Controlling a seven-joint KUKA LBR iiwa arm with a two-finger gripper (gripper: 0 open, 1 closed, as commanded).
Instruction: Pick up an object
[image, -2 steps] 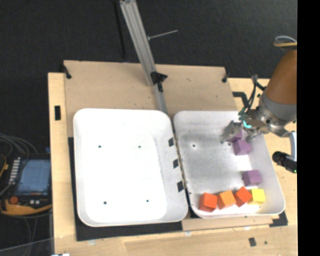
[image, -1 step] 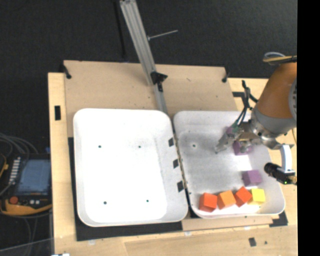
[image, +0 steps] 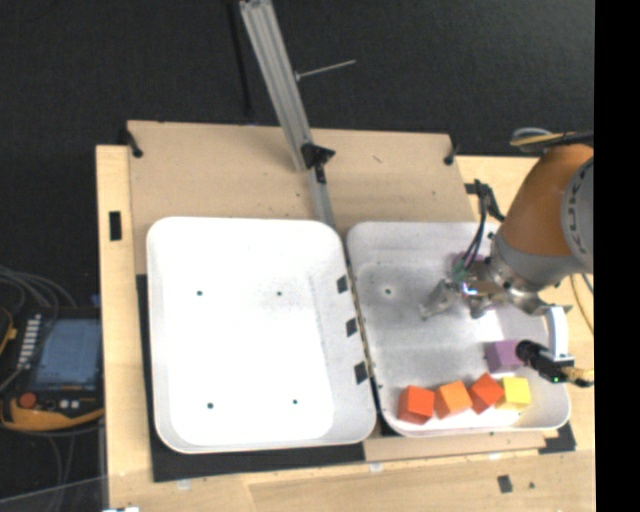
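The right bin (image: 400, 250) holds several small blocks along its near edge: a red-orange block (image: 416, 403), an orange block (image: 453, 398), a red block (image: 487, 391), a yellow block (image: 516, 390) and a purple block (image: 501, 354) just behind them. My gripper (image: 455, 298) hangs over the middle of this bin, behind and left of the blocks, apart from all of them. Its fingers (image: 437, 299) stand spread, and I see nothing between them.
The left bin (image: 250, 330) lies beside the right one. A slanted metal pole (image: 285, 90) rises from the back of the bench between the bins. A handheld control unit (image: 55, 365) rests off the bench at the left.
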